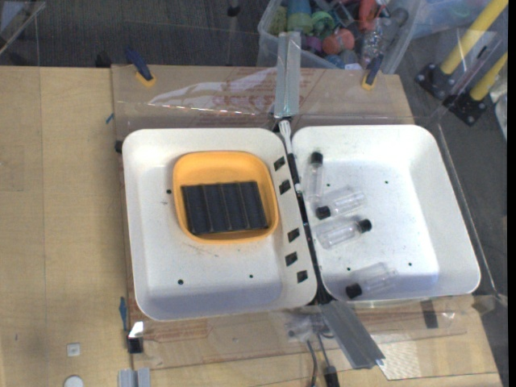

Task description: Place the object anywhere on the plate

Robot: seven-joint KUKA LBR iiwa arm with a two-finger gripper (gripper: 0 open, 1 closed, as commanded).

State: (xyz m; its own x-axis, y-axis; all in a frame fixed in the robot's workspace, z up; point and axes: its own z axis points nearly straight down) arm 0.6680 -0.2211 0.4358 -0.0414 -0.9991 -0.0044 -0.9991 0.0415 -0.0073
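Observation:
An orange square plate (223, 163) sits in the middle of the left white bin (151, 240). A black ribbed rectangular object (224, 207) lies flat on the plate, covering most of its floor. In the right white bin (419, 208) lie several clear vials with black caps. One vial (315, 173) is near the bin's left wall, one (341, 201) is just right of it, another (342, 231) is at the centre, and one (368, 280) is by the front edge.
A metal strip (286, 79) runs back from the seam between the bins, and a row of black clips (292, 234) lines that seam. A clear tub of coloured toys (339, 10) stands behind the bench. Blue clamps (143, 72) hold the back edge.

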